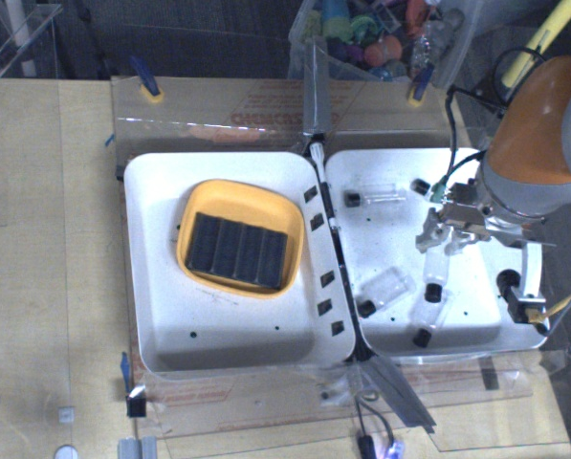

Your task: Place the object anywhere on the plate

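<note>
Yellow plate [239, 237] in the left bin [151, 256] already carries the black object [237, 249], flat at its middle. Gripper [448, 242] hovers over the right bin [476, 318], holding nothing.

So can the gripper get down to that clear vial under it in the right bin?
Probably yes. The gripper sits over the right bin, with the vial just below it in this view; nothing lies over the vial, though other clear pieces lie close.
</note>
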You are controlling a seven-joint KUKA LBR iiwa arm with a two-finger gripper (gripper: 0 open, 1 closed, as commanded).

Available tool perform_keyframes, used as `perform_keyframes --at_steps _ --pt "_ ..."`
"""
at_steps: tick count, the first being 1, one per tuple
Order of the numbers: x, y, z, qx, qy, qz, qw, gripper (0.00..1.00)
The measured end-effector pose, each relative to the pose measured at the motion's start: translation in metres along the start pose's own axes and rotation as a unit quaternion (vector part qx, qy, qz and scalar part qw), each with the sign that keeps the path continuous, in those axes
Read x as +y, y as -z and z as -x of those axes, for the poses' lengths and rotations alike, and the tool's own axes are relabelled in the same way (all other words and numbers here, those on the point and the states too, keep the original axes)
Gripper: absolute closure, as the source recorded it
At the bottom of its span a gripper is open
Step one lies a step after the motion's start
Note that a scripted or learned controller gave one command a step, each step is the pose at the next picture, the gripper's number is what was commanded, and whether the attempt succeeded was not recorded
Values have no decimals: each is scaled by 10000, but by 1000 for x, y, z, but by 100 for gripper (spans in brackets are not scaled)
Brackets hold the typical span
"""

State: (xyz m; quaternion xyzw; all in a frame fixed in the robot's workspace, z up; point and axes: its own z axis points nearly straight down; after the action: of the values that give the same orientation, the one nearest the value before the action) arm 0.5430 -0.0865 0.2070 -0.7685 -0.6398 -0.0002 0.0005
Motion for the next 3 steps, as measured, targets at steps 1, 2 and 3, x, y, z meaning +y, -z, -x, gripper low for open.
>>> perform_keyframes --at_steps 1,2,3 --pt "0 0 0 0 0 -1 10000 0" --pt "1 9 1 3 -14 1 10000 100" --pt "13 -51 45 1 529 -20 9986 100"
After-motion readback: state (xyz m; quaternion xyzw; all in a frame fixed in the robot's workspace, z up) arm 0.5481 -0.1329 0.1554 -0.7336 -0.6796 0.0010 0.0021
